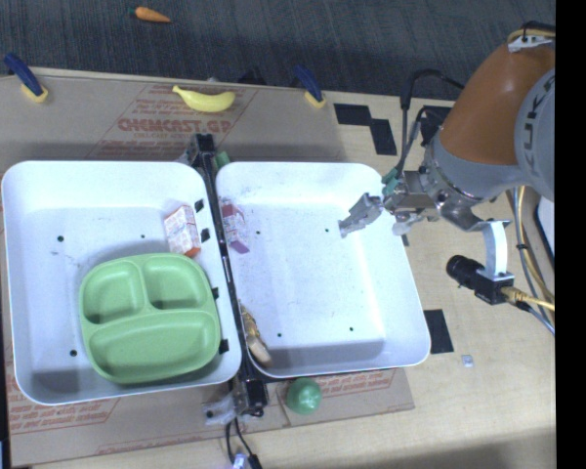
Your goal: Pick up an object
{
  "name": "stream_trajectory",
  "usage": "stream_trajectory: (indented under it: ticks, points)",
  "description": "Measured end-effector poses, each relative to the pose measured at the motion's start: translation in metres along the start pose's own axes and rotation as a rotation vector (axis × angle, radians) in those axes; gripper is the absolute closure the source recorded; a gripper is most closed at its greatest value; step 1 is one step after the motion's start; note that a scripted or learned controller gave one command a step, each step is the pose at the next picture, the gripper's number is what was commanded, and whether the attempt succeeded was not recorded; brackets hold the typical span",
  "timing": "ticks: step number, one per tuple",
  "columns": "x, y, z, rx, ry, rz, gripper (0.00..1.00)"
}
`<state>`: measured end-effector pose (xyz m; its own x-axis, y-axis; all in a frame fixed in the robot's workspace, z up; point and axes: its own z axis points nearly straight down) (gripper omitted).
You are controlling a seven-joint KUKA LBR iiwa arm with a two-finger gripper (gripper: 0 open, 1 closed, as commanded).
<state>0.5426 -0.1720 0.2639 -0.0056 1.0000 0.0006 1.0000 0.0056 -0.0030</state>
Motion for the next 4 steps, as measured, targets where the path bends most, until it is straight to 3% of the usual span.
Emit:
stream_trajectory:
  ticks: [1, 2, 3, 4]
  points:
    - [-0.033, -0.034, 0.089, 0.002, 0.000, 0.000, 0.00]
    - [-0.038, -0.036, 0.142, 0.002, 0.001, -0.002, 0.00]
    - [0.022, -0.064, 0.173, 0.001, 0.002, -0.003, 0.00]
    - [0.008, -0.001, 0.172, -0.002, 0.000, 0.001, 0.00]
